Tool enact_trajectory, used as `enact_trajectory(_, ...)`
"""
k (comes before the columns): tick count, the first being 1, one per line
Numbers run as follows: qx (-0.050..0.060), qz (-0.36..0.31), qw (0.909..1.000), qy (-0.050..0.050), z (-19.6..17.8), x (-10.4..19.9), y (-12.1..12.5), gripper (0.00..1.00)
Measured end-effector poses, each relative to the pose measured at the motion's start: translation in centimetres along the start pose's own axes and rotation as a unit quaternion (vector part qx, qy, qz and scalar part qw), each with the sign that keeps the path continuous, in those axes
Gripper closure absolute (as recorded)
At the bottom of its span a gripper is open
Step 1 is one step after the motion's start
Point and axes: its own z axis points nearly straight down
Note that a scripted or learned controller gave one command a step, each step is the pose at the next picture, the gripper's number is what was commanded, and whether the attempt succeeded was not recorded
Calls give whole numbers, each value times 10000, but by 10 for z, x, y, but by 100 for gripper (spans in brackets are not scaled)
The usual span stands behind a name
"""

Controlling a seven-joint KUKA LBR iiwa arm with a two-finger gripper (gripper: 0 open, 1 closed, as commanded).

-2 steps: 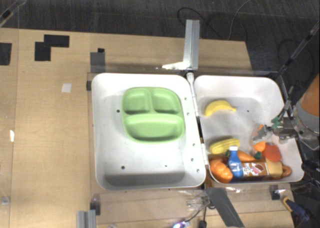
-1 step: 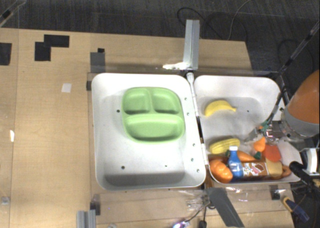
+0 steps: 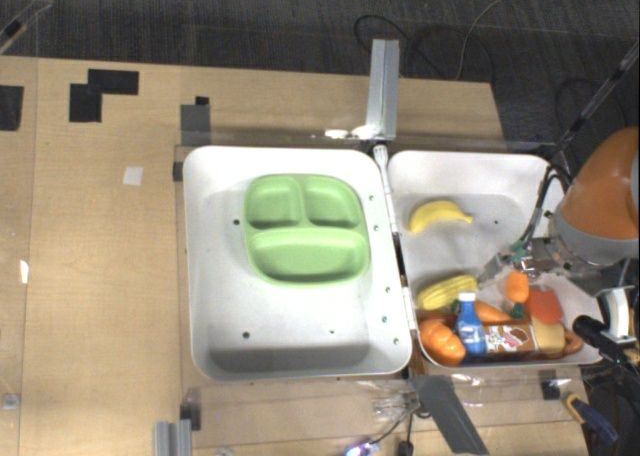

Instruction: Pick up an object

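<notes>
The arm reaches in from the right edge of the worktop [image 3: 90, 274], and its claw [image 3: 522, 262] hangs low over the right bin [image 3: 470, 169], just above the crowd of things piled against that bin's near edge; whether it is released or clenched I cannot tell, since the wrist hides it. Directly beneath or just beside it sits a small orange piece [image 3: 517, 287], with a red block [image 3: 545, 304] next to it, a juice box [image 3: 515, 338] and a blue-capped bottle [image 3: 468, 327] along the near wall, a corn cob [image 3: 447, 292] toward the bin's left wall, and an orange fruit [image 3: 443, 341] in the near left corner. The banana [image 3: 440, 215] lies alone in the middle — well apart from the pile. The left bin [image 3: 200, 274] carries a green divided plate [image 3: 304, 227]. To do this step well, I judge the claw should settle on one item with free flanks; in the pile, neighbours touching the target could wedge or be dragged along, so a straight descent and a clean close matter more than speed.
</notes>
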Motion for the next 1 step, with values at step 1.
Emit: enact_trajectory(1, -25, 4, 10000, -5, -11, 0, 2, 100)
